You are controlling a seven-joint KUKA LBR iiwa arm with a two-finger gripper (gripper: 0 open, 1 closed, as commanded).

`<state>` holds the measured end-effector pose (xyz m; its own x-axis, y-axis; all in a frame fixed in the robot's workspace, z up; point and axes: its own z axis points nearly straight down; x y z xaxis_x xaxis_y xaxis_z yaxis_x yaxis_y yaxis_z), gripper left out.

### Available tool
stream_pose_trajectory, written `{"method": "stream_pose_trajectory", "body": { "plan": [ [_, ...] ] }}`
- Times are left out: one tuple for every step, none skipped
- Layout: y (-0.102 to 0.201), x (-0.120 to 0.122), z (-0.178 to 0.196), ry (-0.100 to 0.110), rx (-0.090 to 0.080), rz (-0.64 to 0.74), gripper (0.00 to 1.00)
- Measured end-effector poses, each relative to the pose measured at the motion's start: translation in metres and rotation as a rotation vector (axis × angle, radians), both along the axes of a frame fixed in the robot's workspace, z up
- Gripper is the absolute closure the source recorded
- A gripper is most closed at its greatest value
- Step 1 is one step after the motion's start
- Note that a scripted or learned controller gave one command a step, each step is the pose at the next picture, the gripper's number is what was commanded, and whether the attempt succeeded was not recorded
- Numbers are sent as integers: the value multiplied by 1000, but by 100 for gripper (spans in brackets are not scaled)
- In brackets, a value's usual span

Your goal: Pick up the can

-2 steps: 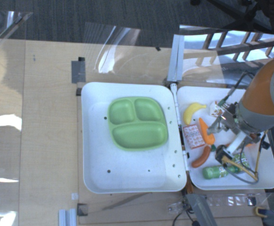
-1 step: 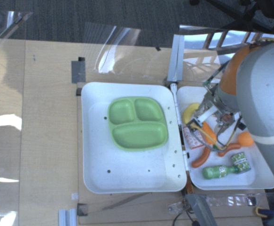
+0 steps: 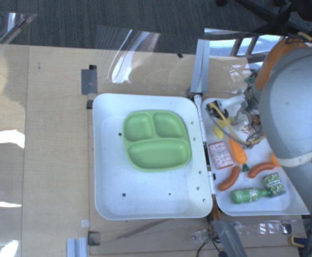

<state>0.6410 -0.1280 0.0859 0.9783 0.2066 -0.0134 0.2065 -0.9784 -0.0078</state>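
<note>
The hand is hovering, its state impossible to tell. The can is lying well nearer the camera than the hand, beside a bottle. Likely light, stiff and slick, it is inviting a grip across its sides.

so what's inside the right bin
In the right bin: a green bottle, two sausages, a carrot, a red-patterned card. The arm covers the bin's far and right parts; no can visible.
</note>
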Motion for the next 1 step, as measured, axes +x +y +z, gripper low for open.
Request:
{"method": "stream_pose_trajectory", "body": {
  "plan": [
    [1,4,12,-15,-8,13,100]
  ]
}}
